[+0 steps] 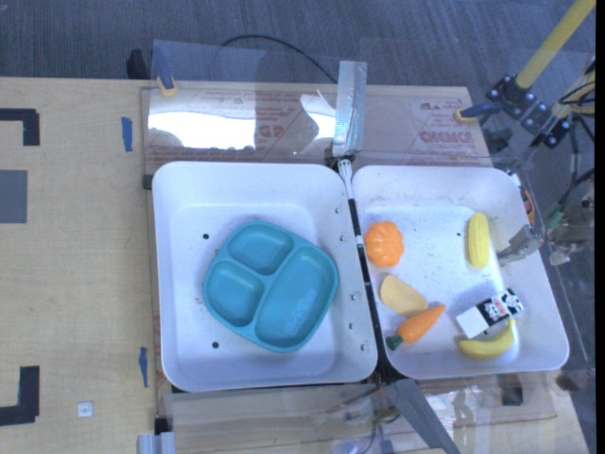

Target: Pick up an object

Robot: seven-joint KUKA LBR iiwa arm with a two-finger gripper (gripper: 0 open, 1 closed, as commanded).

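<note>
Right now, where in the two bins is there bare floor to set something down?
Right bin: bare along its far wall, beyond the pumpkin and corn. Its near half is crowded: carrot, banana, cow toy. Left bin: margins around the blue plate, widest at the far-left corner.

Robot lab test bench: pale plywood tabletop (71,253) with black marker squares (21,128), blue tape tabs (127,133), clear acrylic panel (241,107), two shallow white plastic bins (180,197).
</note>
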